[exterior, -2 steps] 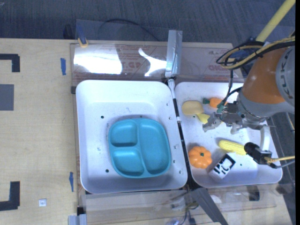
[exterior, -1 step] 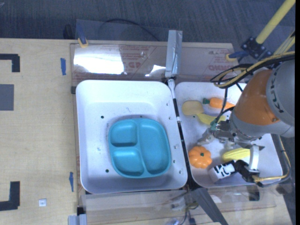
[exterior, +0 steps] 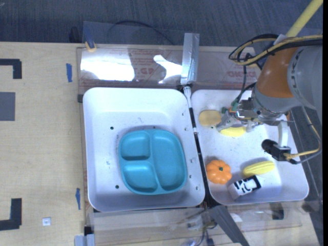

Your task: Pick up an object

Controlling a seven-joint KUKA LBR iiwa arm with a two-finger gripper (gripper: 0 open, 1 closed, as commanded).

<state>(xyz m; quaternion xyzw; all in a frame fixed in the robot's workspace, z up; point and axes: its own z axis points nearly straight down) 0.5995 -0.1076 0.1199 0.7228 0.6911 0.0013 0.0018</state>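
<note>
Camera view: gripper (exterior: 237,118) low in the right bin (exterior: 297,188), can't tell its state. Banana (exterior: 232,132) just below it, tan round piece (exterior: 208,118) just beside. Go for the banana: centre over it, straddle its narrow width, descend fully, lift straight.

We see two bins side by side. The left bin (exterior: 97,137) holds a divided tray (exterior: 152,160). In the right bin (exterior: 294,181), a toy pumpkin (exterior: 219,171) lies left of a corn cob (exterior: 258,167), with a small box (exterior: 244,185) just in front.
</note>
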